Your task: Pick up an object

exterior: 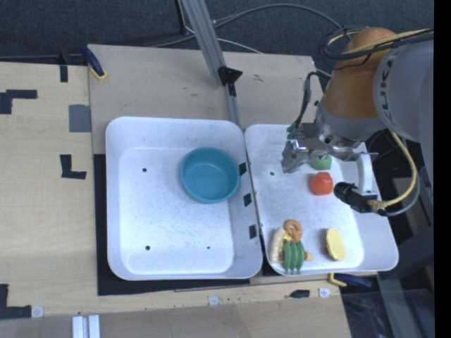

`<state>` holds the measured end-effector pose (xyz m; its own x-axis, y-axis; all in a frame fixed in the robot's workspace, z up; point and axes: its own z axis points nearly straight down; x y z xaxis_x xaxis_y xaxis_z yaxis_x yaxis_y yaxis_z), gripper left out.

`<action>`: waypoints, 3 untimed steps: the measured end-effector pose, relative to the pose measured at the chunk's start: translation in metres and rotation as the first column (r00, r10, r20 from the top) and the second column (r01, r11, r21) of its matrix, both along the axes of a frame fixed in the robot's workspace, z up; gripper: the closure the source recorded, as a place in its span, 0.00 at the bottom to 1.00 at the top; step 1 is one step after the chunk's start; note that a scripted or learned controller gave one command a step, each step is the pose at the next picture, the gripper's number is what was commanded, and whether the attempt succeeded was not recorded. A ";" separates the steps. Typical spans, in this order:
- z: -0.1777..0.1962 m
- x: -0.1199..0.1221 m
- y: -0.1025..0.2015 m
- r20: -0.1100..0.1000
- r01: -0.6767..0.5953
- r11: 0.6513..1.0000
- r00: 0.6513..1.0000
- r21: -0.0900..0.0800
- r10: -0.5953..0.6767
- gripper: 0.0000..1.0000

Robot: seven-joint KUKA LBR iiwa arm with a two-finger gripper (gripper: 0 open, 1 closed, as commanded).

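Red object (322, 183): small round piece, loose on the floor of the right bin, just below and right of the gripper; nothing is gripping it.
Green object (323, 163): small piece right above the red one, partly hidden under the wrist.
Gripper (294, 159): low over the upper part of the right bin, beside the green piece; whether it is apart or together cannot be told from this angle, and nothing can be seen held in it.
Yellow object (335, 245): oval piece near the right bin's lower right corner.
Corn-like toy (291, 244): yellow, green and orange bundle at the right bin's lower left, well apart from the red piece.
Right bin (268, 189): shallow, white, speckled; holds all four small pieces.
Left bin (141, 210): same white kind, touching the right one; holds a blue bowl (209, 174), upright, near its upper right.
Writing: part of a dark letter on the grey arm (394, 83); not readable.
Bench (42, 189): pale wood with dark tape marks; a metal pole (208, 37) slants in from above.
Room: dark floor behind, cables trailing.
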<state>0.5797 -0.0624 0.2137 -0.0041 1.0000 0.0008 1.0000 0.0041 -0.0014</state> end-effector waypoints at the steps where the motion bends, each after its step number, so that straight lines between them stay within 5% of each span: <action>1: -0.004 -0.019 0.057 0.000 0.000 1.000 1.000 0.000 0.000 1.00; 3: -0.003 -0.055 0.149 0.000 0.000 1.000 1.000 0.000 0.000 1.00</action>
